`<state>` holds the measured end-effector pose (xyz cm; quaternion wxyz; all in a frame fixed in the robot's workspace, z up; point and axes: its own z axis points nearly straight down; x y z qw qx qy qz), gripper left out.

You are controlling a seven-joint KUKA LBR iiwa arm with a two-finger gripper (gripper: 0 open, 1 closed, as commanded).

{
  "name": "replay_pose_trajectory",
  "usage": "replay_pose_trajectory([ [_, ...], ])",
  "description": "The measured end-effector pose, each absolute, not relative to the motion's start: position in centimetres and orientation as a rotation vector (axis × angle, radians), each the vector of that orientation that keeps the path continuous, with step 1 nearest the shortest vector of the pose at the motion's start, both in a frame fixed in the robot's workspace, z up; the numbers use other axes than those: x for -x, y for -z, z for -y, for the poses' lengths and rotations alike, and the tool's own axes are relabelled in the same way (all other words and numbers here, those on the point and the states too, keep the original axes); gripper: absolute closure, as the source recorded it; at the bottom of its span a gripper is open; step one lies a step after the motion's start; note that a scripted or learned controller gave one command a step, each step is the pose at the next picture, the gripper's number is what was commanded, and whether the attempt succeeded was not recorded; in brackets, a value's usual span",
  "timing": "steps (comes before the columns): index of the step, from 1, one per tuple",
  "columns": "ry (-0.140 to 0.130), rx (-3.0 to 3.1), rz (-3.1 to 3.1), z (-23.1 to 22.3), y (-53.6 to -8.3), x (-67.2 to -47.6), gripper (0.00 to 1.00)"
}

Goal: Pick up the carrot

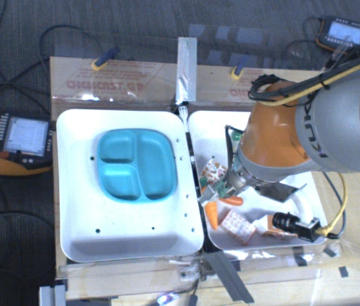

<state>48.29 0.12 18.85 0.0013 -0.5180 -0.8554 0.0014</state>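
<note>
The camera view looked down on a worktop [71, 88] bearing two shallow white bins side by side. The left bin [78, 234] held a blue divided plate [135, 164] with three compartments, lying a little toward the bin's far side. The right bin [199, 129] held a cluster of small things near its front left corner.

The arm [307, 120] reached in from the right, its orange band above the right bin, and the hand [225, 190] sat low over the clutter by the bin's left wall. Whether it was spread or pressed together could not be told, since the wrist covered most of it.

The carrot [211, 215], a short orange piece, lay on the floor of the right bin just below the hand and close to the wall between the bins. A second small orange piece [233, 201] lay right beside the hand. A white block with red pattern [237, 227] lay just right of the carrot, and a small patterned packet [214, 168] lay above the hand.
</note>
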Motion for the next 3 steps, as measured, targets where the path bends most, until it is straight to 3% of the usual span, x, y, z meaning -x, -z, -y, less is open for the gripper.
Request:
replay_pose_trajectory([
  [2,-0.009,2.450,1.964,12.2,-19.7,-48.2,1.00],
  [3,-0.009,2.450,1.964,12.2,-19.7,-48.2,0.00],
])
